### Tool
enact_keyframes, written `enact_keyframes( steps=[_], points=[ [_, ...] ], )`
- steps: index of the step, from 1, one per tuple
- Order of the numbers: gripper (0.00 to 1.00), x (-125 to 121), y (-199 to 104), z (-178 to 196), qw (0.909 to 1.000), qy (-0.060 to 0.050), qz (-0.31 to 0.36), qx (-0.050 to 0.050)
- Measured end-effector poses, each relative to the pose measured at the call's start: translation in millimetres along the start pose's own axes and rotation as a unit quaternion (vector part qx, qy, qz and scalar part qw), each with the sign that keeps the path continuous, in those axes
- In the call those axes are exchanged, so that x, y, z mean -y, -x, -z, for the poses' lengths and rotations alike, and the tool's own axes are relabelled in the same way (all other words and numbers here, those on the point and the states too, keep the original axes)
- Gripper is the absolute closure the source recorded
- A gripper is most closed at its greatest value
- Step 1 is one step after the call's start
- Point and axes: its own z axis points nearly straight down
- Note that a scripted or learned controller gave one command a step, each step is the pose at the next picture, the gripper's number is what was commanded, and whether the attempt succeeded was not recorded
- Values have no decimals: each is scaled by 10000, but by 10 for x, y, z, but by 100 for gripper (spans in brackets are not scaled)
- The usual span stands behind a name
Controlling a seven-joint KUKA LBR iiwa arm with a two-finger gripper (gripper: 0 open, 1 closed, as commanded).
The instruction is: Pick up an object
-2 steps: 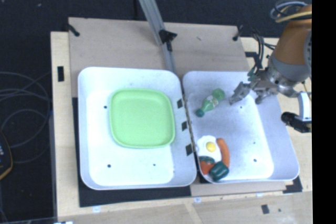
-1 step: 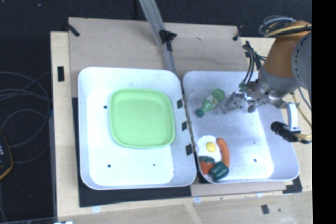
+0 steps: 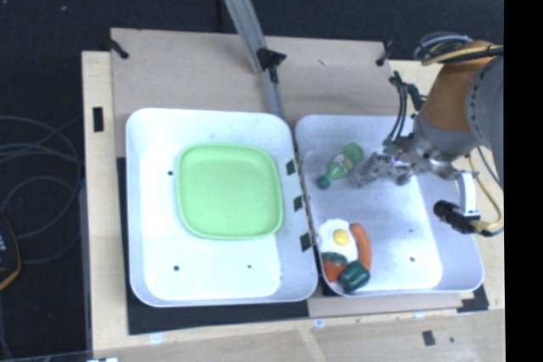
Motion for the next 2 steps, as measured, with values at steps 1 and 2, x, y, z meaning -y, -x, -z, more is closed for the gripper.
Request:
enact_keyframes(
  steps=[1, 2],
  points=[
    [100, -7, 4, 117, 10000, 15, 0, 1],
    [100, -117, 15, 628, 10000, 29, 1, 0]
  ],
)
